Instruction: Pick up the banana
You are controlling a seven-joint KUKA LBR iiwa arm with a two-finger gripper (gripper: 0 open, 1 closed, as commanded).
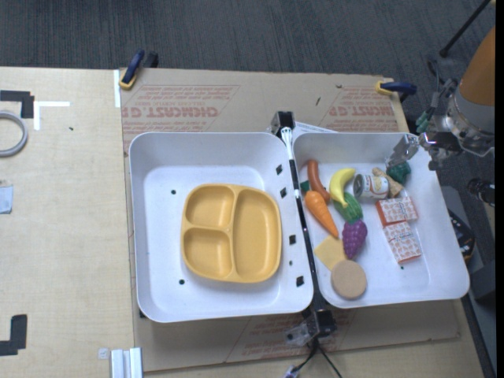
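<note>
The yellow banana (341, 184) lies curved in the upper middle of the right bin (441, 278), between a red sausage (316, 176) on its left and a small can (372, 184) on its right. The gripper (412, 145) hangs over the bin's upper right corner, to the right of and a little behind the banana, with the can between them. Nothing shows in its grasp. The grey arm with its orange band (480, 77) enters from the right edge.
Around the banana lie a carrot (321, 213), a green vegetable (350, 208), purple grapes (354, 237), a cheese slice (330, 252), a round cookie (349, 279), two red-and-white packets (400, 227) and a teal item (400, 170). The left bin (150, 211) holds a yellow divided plate (233, 232).
</note>
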